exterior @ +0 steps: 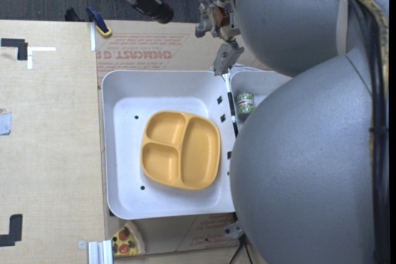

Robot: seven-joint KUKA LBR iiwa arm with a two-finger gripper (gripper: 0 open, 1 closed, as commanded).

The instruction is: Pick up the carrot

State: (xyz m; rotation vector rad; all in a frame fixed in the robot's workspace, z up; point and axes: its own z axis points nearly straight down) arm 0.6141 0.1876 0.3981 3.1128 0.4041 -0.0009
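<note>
Yellow divided plate (181, 149) is sat mid left bin (117, 151). A green-labelled can (245, 103) is seen at the right bin's (263, 80) left edge. Carrot can't be spotted, gripper state can't be told.

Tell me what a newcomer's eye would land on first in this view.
The huge grey arm dominates the right side, covering most of the right bin. Next comes the yellow divided plate sitting in the middle of the left bin. A small green can peeks out beside the arm.
</note>
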